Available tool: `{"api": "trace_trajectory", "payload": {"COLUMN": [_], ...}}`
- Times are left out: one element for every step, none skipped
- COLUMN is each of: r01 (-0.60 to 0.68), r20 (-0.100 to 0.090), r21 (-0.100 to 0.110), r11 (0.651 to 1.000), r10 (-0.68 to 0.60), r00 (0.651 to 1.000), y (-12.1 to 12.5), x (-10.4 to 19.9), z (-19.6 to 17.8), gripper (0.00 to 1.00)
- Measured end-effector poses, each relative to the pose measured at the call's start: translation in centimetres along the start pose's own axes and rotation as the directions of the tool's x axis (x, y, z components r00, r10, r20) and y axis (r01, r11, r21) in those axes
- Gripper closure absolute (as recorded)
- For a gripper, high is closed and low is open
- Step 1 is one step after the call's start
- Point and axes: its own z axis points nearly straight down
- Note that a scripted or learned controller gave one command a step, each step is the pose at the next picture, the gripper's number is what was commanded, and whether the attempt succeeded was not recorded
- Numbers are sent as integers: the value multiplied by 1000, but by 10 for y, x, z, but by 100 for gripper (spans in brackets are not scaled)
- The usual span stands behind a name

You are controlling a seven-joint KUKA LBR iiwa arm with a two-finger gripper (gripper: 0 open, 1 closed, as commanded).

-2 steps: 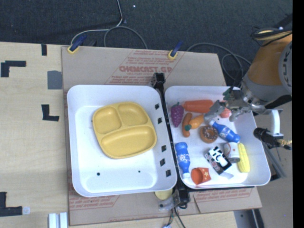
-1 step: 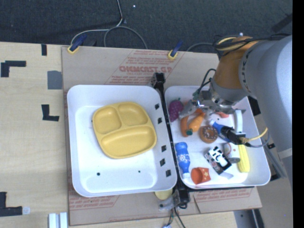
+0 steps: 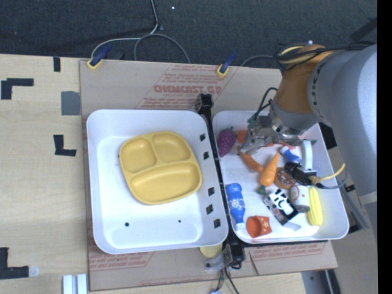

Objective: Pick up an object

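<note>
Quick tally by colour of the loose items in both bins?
Yellow: 2, divided plate, corn-like piece
Orange: 2, carrot, thinner carrot
Blue: 2, bottle, small item
Purple: 1, rounded piece
Red: 1, cup
Black and white: 1, patterned toy
Total: 9, as far as the clutter allows.

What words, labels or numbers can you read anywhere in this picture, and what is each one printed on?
"CHEMCAST GP", roughly, in red on the brown cardboard sheet above the left bin; the letters are blurred, so the reading is uncertain.
Fainter red print along that sheet's lower edge: too small and blurred to read.
Black and white package in the right bin: markings too small to read.
Nothing readable on the yellow divided plate.
</note>
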Motion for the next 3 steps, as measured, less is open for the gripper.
{"api": "trace_trajectory", "payload": {"r01": [0, -12, -11], "r20": [0, -2, 0], "r21": [4, 58, 52], "r11": [1000, 998, 999], "r10": [0, 12, 11], "r00": [1000, 1000, 1000], "y": [-1, 36, 35], "x": [0, 4, 5], "z": [2, 27, 28], "gripper": [0, 0, 0]}}
